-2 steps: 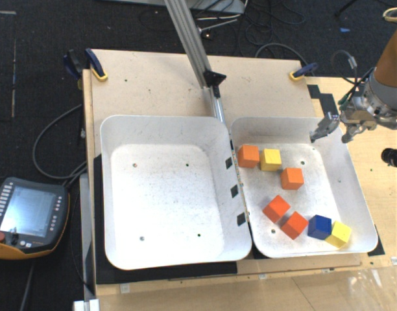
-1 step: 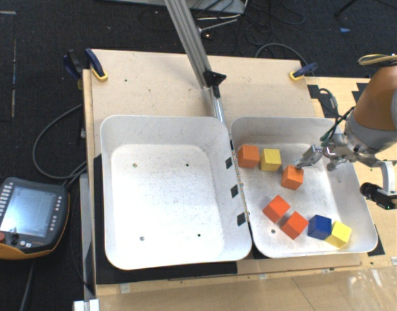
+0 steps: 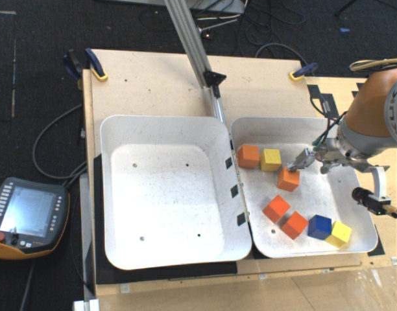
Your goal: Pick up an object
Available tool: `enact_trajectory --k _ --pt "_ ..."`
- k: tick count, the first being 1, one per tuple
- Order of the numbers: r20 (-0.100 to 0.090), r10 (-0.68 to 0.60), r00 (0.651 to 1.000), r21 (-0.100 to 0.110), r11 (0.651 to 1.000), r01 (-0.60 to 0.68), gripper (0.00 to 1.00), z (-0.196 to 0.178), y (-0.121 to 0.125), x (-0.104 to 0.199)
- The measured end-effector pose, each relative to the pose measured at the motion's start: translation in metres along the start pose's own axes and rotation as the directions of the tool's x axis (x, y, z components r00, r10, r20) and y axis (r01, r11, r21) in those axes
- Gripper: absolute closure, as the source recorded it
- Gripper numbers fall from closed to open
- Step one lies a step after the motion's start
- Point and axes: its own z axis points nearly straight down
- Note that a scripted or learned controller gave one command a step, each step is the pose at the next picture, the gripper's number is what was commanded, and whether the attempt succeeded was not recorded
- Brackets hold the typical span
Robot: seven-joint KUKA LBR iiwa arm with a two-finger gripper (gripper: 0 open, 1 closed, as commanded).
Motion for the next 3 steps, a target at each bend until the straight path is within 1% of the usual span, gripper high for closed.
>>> enact_trajectory --k 1,3 --pt "0.002 -0.004 1.0 -0.007 1.0 0.004 0.0 0.001 -0.021 0.008" --pt "0.001 0.001 1.0 -0.01 1.0 -0.001 0.0 0.002 -0.032 0.02"
